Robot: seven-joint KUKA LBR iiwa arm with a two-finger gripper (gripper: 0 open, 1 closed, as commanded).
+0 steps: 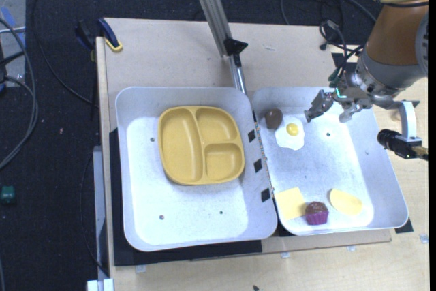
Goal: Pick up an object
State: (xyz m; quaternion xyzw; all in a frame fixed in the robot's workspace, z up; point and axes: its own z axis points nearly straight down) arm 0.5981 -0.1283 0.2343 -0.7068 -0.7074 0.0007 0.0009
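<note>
Dark carpet strewn with black cables surrounds the pale wooden table [170,51], which carries two shallow white bins side by side. Resting in the left white bin [136,215] is a yellow plastic plate with three compartments [201,144], sitting toward the bin's upper middle. Scattered in the right white bin [381,204] are the small objects: a brown rounded lump [273,118] at the upper left, a white fried-egg toy with a yellow yolk [291,134] just beside it, a flat yellow square slice [290,202] touching a purple cupcake-shaped toy [316,212] at the lower edge, and a yellow oval piece [345,201] near those. Reaching in from the right, the grey arm with its orange band hangs over the right bin's upper part; its tool [332,108] has its dark fingers spread apart with nothing between them (it sits well apart from every object below).
</note>
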